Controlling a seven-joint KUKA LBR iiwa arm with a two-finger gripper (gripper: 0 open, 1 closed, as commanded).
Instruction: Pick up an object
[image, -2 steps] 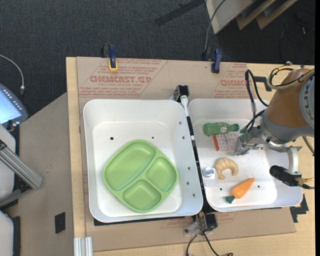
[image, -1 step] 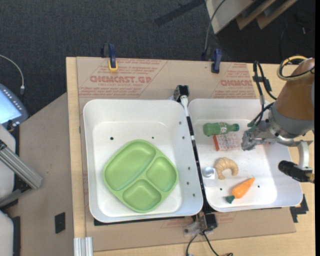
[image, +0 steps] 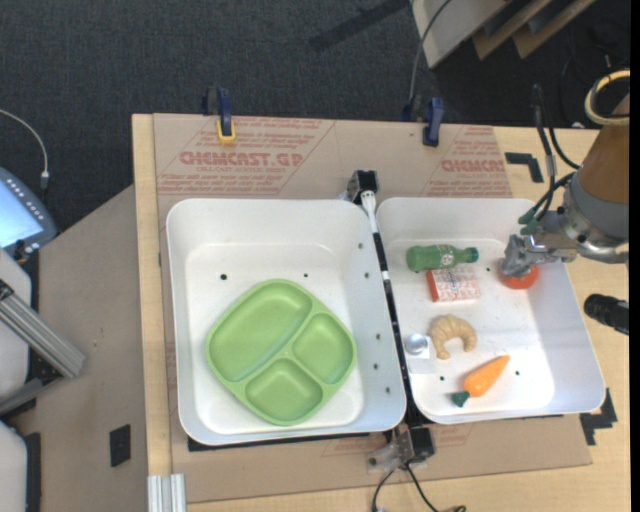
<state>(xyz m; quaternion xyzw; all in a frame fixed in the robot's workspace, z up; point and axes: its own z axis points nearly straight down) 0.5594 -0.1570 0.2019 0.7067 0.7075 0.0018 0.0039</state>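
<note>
Claw (image: 520, 262) over red obj (image: 520, 277), R bin (image: 570, 330).

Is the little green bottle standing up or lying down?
Lying down. The green bottle rests on its side in the right bin, with its cap end pointing right, just above the red-and-white box.

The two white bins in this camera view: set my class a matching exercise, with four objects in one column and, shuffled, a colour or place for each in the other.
Objects:
1. divided plate
2. bottle
3. croissant
4. toy carrot

Descriptions:
A. orange, nearest the front of the right bin
B. tan, curved, in the middle of the right bin
C. light green, alone in the left bin
D. dark green, lying on its side toward the back of the right bin

Pairs: 1-C, 2-D, 3-B, 4-A
</note>
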